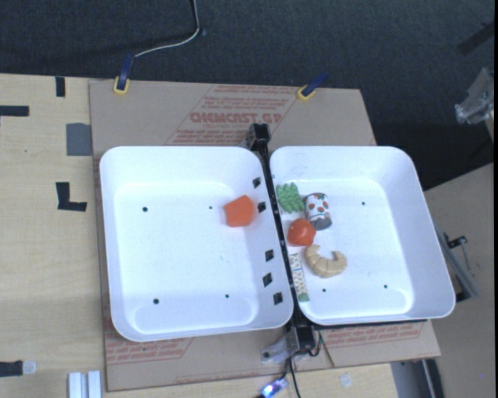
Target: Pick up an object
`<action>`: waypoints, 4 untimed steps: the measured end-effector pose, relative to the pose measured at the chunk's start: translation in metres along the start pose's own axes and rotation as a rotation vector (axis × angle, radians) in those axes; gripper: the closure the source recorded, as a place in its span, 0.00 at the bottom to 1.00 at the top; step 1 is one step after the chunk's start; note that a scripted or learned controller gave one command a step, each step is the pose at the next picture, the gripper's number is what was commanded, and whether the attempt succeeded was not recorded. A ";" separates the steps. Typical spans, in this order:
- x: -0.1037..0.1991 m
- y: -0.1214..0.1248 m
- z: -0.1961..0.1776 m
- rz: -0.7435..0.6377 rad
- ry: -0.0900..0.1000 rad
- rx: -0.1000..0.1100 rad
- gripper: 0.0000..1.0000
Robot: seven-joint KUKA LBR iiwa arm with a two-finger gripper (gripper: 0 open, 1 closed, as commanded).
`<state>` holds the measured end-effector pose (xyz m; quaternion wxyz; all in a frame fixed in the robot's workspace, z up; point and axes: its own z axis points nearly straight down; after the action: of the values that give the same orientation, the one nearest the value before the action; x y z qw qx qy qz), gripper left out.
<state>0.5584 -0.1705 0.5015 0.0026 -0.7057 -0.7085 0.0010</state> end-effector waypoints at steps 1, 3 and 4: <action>0.068 -0.024 -0.036 -0.003 -0.002 -0.010 1.00; 0.214 -0.029 0.086 -0.003 -0.002 -0.001 1.00; 0.256 0.022 0.179 0.000 -0.004 0.006 1.00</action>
<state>0.5782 0.0859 0.3228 0.0033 -0.7056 -0.7086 0.0043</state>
